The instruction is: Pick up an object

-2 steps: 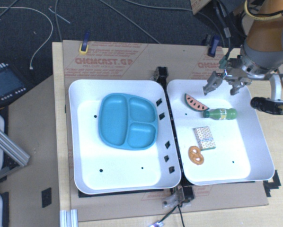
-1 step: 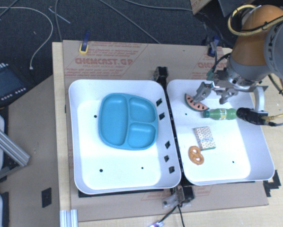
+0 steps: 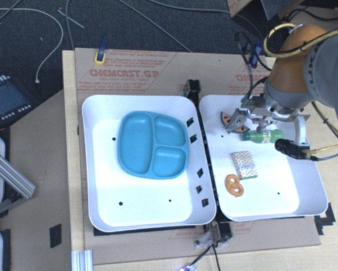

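— Three loose things are lying in the right bin point(image 3: 304, 199); which one is sitting nearest the gripper point(image 3: 243, 119)?

— The green bottle point(image 3: 262, 135). It is lying on its side just below and to the right of the jaws, its long axis running left to right across the bin floor, looking like smooth plastic with a paler band near its right end. Which end is the cap, I cannot tell.

— And the others?

— A small patterned packet point(image 3: 245, 165), flat and rectangular, is resting further below the jaws, and a brown pretzel point(image 3: 234, 186), looped and glossy, is lying below that. A brownish piece point(image 3: 228, 118) is showing just left of the jaws.

— How is the arm point(image 3: 304, 66) standing?

— It is reaching in from the right, orange band uppermost, wrist bending down over the bin's upper part. Whether the jaws are spread or pressed together, I cannot tell.

— The left bin point(image 3: 101, 168)?

— It is carrying a blue divided plate point(image 3: 153, 144), smooth and rounded.
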Robot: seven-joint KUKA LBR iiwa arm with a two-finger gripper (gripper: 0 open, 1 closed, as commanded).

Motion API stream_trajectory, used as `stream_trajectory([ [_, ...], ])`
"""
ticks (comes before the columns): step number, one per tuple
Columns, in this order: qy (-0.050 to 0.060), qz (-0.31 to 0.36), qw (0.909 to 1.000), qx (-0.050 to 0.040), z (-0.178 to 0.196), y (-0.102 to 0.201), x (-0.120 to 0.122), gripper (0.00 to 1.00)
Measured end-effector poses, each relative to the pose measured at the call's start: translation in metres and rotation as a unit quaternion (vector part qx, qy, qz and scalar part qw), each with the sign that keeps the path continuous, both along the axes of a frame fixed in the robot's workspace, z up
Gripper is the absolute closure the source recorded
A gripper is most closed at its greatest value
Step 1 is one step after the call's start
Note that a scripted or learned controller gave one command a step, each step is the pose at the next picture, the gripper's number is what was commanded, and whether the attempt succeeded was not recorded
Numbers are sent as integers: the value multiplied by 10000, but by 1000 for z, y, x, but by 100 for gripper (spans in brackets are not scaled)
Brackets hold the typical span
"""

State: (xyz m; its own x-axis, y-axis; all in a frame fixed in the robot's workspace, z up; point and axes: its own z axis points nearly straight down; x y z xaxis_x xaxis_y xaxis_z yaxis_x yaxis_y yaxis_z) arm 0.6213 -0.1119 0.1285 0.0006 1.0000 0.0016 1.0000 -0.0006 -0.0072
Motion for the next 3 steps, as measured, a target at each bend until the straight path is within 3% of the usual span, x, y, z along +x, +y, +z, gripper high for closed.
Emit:
stream_trajectory([
  [1, -68, 9, 10000, -7, -29, 1, 3, 0],
  [2, -53, 1, 10000, -5, -21, 1, 2, 100],
  [3, -66, 8, 10000, -12, 24, 2, 8, 100],
])
